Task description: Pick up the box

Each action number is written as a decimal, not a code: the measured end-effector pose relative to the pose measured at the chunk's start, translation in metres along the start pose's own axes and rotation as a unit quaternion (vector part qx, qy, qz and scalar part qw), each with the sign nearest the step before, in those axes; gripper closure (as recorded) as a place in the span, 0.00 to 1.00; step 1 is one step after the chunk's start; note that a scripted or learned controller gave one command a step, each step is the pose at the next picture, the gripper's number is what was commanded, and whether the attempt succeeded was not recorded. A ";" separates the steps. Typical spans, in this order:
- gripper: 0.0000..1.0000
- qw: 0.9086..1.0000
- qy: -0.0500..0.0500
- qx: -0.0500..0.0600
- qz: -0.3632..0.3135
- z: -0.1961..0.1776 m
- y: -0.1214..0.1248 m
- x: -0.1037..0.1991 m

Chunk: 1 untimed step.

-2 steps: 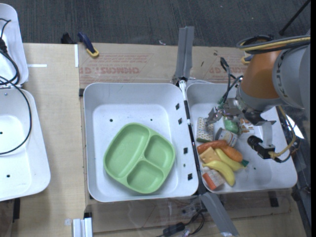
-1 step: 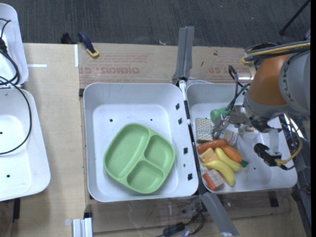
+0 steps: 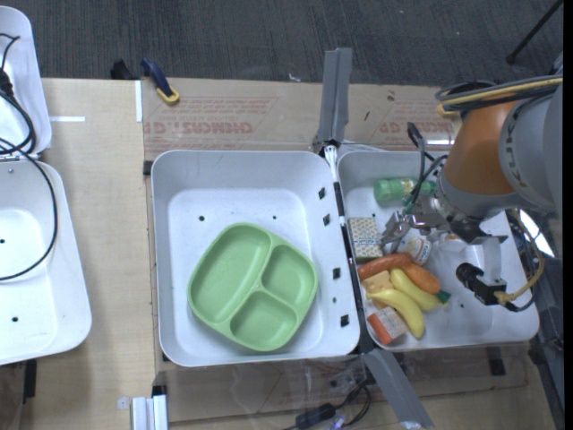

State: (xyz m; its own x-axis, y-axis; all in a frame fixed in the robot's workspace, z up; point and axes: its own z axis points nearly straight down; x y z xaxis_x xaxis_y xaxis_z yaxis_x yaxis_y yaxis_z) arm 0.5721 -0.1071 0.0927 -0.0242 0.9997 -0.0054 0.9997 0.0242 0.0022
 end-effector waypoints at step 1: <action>0.00 1.000 0.002 0.001 -0.017 0.001 0.077 -0.012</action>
